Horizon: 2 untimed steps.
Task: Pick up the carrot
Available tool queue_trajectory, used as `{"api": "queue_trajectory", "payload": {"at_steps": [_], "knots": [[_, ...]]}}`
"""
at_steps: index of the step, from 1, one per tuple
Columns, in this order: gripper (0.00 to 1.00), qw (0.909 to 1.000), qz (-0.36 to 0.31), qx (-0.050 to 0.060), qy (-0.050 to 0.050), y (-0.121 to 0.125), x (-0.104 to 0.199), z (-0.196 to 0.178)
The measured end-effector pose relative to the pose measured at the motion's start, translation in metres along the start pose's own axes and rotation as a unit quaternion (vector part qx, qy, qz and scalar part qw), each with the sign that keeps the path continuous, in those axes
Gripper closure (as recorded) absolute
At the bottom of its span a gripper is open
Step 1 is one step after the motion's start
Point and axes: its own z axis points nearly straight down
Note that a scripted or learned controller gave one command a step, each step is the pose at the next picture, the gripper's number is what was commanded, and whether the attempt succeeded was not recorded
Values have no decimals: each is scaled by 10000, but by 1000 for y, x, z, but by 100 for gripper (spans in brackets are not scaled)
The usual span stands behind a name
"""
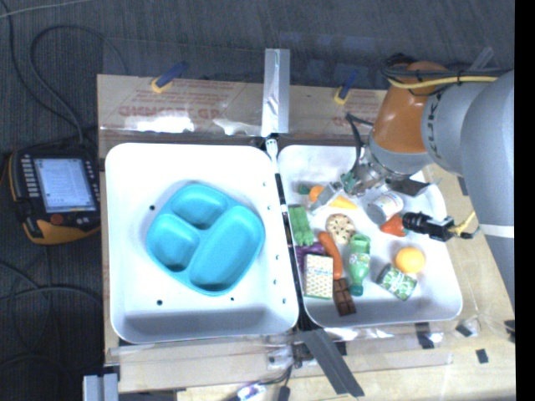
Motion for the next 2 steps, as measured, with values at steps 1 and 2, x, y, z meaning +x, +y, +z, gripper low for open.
{"api": "queue_trajectory", "payload": {"at_steps": [1, 2], "knots": [[100, 10000, 0, 0, 24, 2, 1, -7], [100, 9946, 1040, 61, 11, -13, 16, -115]]}}
